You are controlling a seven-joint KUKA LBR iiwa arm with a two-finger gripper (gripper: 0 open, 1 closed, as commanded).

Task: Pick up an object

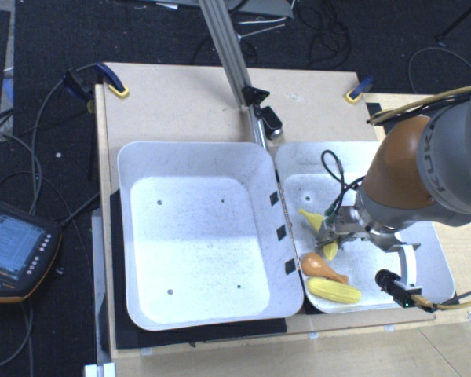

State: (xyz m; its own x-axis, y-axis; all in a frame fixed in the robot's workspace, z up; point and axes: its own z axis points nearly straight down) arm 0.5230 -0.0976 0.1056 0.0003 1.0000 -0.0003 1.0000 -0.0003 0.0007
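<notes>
The claw (335,230) hangs low in the right bin (432,273); I cannot tell its state. Just below-left lie one orange gourd (322,266) and one corn cob (334,290); two yellow bits (311,219) touch it.

Grey arm (424,171) reaches in from the right, wrist bent down, orange band uppermost

2 white bins: left bin (141,171), right bin (298,171). Right bin, lower right of frame: 1 corn cob (334,290), 1 orange pear-shaped piece (320,266), 2 small yellow pieces (312,219) (330,250). 1 arm (424,163). 1 teach pendant (12,250), far left.
</notes>
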